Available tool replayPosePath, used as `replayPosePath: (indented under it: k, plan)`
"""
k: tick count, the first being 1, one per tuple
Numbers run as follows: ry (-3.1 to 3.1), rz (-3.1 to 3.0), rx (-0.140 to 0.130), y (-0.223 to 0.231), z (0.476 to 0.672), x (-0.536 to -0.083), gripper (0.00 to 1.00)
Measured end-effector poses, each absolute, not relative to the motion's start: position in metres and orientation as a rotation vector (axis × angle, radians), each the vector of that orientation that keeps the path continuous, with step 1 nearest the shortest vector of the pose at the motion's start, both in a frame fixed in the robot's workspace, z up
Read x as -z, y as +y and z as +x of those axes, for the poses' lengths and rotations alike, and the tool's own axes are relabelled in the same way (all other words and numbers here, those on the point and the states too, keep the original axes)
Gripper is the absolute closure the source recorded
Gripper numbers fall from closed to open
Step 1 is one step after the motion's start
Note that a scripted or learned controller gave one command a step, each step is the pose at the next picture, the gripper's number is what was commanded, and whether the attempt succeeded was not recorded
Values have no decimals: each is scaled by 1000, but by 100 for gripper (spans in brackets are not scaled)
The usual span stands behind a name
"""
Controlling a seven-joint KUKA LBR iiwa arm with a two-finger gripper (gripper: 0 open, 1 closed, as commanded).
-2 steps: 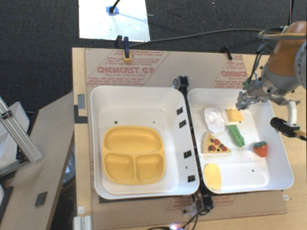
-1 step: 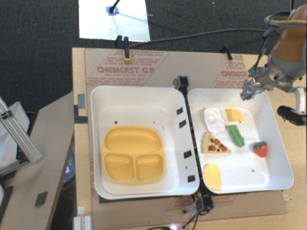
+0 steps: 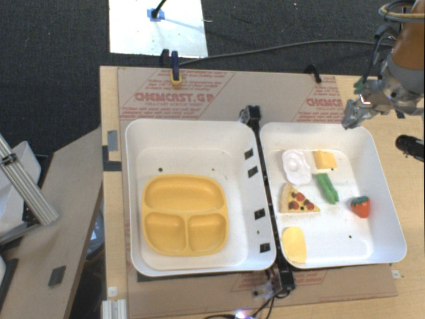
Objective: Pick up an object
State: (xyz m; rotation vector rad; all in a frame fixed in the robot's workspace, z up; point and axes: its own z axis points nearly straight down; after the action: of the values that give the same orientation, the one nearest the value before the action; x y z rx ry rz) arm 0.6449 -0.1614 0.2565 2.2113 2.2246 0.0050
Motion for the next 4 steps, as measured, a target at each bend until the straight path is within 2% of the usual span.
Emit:
replayPosePath:
  k: [1,3,4]
  plan:
    - [2229,2211,-3,-104,654,-254,100]
    - [2229,2212,-2,9,650,-250,100]
    - [2232,2212,-2,61,638,-239,100]
